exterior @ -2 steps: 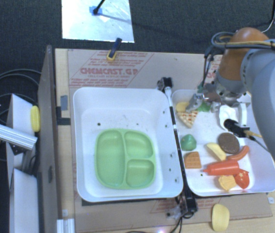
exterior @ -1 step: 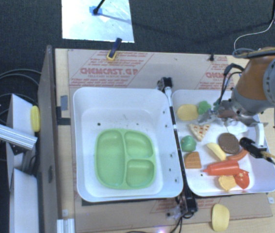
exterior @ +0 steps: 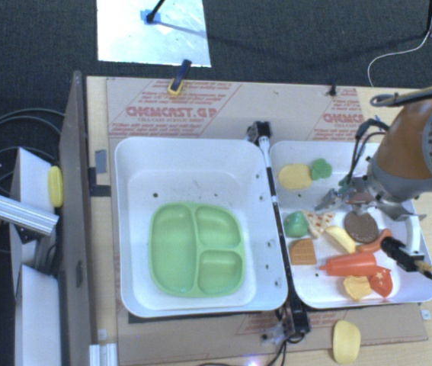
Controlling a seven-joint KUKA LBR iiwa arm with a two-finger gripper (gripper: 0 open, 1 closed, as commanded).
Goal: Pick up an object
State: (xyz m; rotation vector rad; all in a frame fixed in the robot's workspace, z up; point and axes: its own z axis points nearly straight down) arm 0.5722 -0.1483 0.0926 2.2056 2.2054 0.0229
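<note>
Gripper (exterior: 347, 198): low in the right bin (exterior: 406, 296), at the toy food pile; whether it is open or closed cannot be told. Nearest candidate: brown disc (exterior: 361, 226), just beside, at 5 o'clock. Yellow banana piece (exterior: 340, 239) at 6 o'clock, long axis running 10-to-4. Green divided tray (exterior: 197, 248) in the left bin (exterior: 136, 166), well apart.

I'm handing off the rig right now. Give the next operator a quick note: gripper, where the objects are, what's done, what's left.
Gripper: low over the right bin, near its middle; nothing seen between its fingers.
Objects: toy foods lie in the right bin, including a brown disc, a carrot and a pizza slice close by. Left bin holds a green divided plate.
Done: no pick yet.
Left: grasp one object and lift it.
</note>
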